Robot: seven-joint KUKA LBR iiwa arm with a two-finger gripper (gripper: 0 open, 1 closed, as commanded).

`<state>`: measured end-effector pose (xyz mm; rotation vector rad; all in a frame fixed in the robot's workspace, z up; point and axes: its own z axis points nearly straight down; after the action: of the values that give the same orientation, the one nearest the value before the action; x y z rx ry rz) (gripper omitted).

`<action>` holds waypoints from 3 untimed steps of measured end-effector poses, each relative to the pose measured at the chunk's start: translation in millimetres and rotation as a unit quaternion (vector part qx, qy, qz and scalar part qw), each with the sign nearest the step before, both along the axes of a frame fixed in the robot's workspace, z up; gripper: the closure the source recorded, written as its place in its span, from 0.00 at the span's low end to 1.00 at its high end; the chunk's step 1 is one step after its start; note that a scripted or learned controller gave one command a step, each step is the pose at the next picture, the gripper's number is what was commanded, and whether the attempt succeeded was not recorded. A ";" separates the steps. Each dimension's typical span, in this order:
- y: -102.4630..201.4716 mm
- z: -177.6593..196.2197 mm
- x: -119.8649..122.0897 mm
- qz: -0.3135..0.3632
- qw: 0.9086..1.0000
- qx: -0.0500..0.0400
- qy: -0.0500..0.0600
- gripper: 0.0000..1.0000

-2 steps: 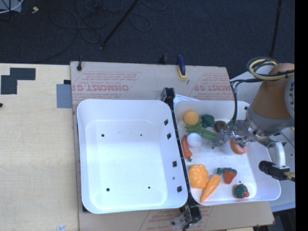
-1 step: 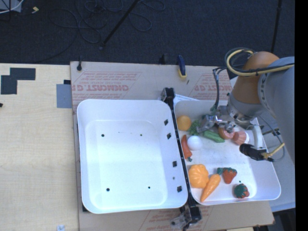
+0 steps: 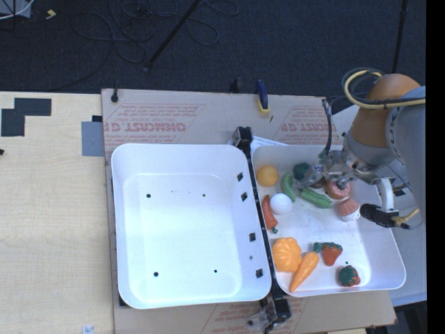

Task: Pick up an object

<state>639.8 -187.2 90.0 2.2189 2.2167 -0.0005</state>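
The right bin (image 3: pixel 372 249) holds several toy foods. Among them are an orange ball (image 3: pixel 267 176), a white egg (image 3: pixel 281 203), a red chili (image 3: pixel 268 214), a green cucumber (image 3: pixel 316 198) and a dark green broccoli piece (image 3: pixel 302 170). Nearer the front lie an orange pumpkin (image 3: pixel 286 253), a carrot (image 3: pixel 304 270), a strawberry (image 3: pixel 331 252) and a red-and-green fruit (image 3: pixel 348 275). My gripper (image 3: pixel 329 178) is low in the bin's far right part, just above the cucumber and beside a pink cupcake (image 3: pixel 348 208). The wrist hides what is under it.
The left bin (image 3: pixel 119 207) stands beside the right one, with black clips (image 3: pixel 252 236) on the shared wall. The arm's grey body and orange band (image 3: pixel 389 92) hang over the right bin's far corner. A blue clamp (image 3: pixel 262 96) sits on the cardboard behind.
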 end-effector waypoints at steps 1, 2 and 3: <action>-1.8 13.4 0.1 0.002 1.000 -0.004 0.000 1.00; 18.2 65.9 4.3 0.001 1.000 0.002 0.002 1.00; 63.2 93.5 4.3 0.002 1.000 0.003 0.002 1.00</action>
<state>644.1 -124.0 183.5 2.2190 2.2257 0.0010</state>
